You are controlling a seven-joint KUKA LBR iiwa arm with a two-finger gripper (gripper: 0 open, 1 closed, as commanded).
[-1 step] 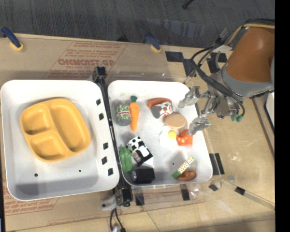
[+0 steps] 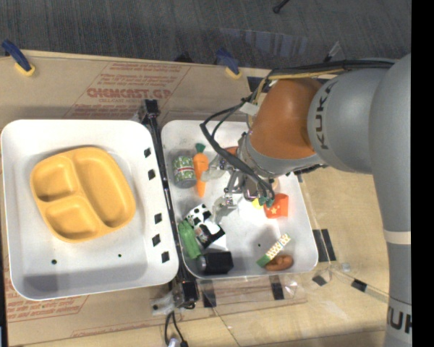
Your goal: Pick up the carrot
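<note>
The carrot [image 2: 201,170] lies just left of the hand [image 2: 240,190] in the right bin [image 2: 304,226], its length running far to near, and whether the hand is spread cannot be told.

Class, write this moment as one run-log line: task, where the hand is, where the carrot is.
task: pick up carrot | hand: above right bin, right of carrot | carrot: lying in right bin, not held | left bin: yellow tray

Right bin [image 2: 307,230], centre frame: crowded. I see the carrot [image 2: 200,170] hemmed by a green can [image 2: 182,168] at its left and my tool [image 2: 235,194] just right. Bare floor runs mid-bin, below the tool. Lower edge blocked by black-and-white toy [image 2: 202,221], black block [image 2: 217,262], snack bar [image 2: 276,253].
</note>
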